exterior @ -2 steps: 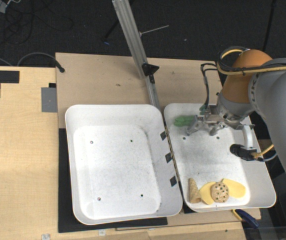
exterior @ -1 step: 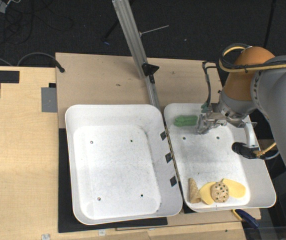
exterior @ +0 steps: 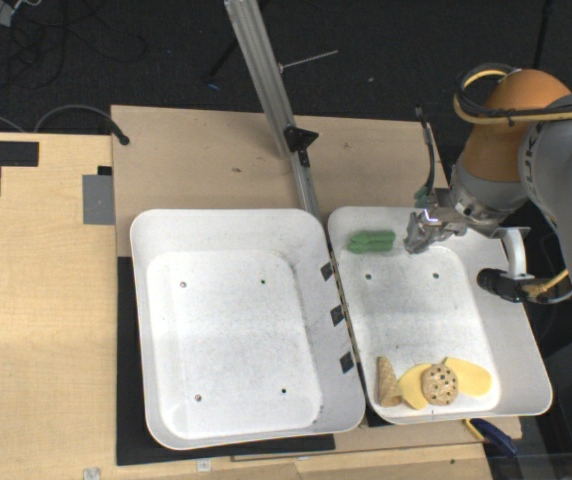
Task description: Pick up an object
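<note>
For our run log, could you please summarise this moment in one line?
tool: above right bin's far edge | green object: beside it, unheld | yellow pieces and cookie: near corner

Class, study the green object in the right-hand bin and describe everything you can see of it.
The green object is small, oblong and dull green, soft-looking like a sponge or cloth. It lies flat at the far end of the right bin, near the wall beside the left bin. Nothing touches it; the hand is just to its right, apart from it.

Bright, evenly lit white bins (exterior: 236, 223); dark, murky background.
</note>
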Tool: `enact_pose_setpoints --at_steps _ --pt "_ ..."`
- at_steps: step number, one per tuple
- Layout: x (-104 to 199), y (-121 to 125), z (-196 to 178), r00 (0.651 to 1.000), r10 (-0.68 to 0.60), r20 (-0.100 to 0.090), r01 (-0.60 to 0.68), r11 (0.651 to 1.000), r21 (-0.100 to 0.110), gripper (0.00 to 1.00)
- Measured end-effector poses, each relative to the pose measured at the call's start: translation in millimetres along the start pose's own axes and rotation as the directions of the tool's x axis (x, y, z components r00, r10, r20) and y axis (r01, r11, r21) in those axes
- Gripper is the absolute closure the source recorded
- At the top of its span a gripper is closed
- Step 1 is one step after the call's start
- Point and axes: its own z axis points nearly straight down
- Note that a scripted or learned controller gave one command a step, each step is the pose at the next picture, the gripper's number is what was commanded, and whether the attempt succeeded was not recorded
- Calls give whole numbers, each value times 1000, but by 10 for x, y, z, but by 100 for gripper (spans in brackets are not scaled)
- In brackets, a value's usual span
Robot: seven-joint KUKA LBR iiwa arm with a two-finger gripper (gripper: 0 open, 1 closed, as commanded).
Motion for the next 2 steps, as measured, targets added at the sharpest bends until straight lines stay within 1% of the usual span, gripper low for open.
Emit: enact_pose_setpoints --at_steps 2 --pt "-53 -182 -1026 1000 6 1 -6 1000 -1 100"
